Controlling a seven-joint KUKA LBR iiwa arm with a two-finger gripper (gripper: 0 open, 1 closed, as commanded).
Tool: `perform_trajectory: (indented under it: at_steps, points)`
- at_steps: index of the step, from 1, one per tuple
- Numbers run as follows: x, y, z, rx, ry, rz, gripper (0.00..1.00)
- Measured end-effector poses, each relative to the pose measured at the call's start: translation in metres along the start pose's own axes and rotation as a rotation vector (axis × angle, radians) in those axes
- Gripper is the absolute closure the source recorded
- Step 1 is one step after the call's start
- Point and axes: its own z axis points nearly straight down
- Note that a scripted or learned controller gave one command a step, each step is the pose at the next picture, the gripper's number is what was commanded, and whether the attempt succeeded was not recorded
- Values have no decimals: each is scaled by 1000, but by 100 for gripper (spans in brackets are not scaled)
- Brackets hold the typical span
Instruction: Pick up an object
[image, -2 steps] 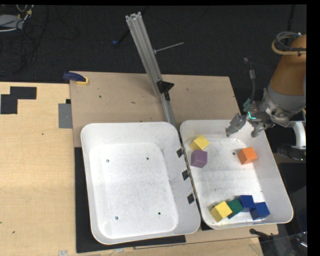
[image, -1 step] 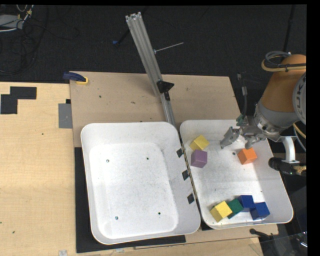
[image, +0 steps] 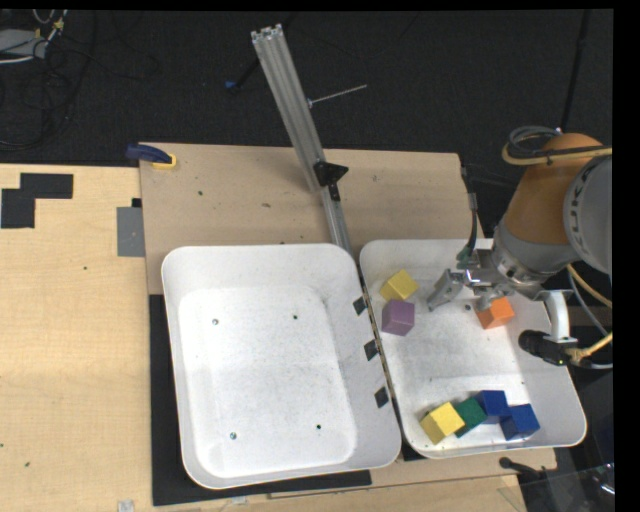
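A light wooden bench (image: 260, 195) stands against a dark floor (image: 150, 80) strewn with cables (image: 30, 40). A slanted aluminium rail (image: 295, 110) rises from its middle, and a blue-handled clamp (image: 150, 154) grips its far left corner.

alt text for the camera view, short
A grey arm with an orange band reaches from the right, its gripper low over the right bin beside an orange block. That bin also holds yellow, purple, green and blue blocks.

Hand (image: 470, 290) over right bin (image: 560, 435), orange block (image: 495, 313) just beside; purple block (image: 398, 316) near divider.
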Motion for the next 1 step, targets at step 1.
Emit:
perform_trajectory:
  at_steps: [1]
  points:
    - [1,1,37,-6,-2,2,0]
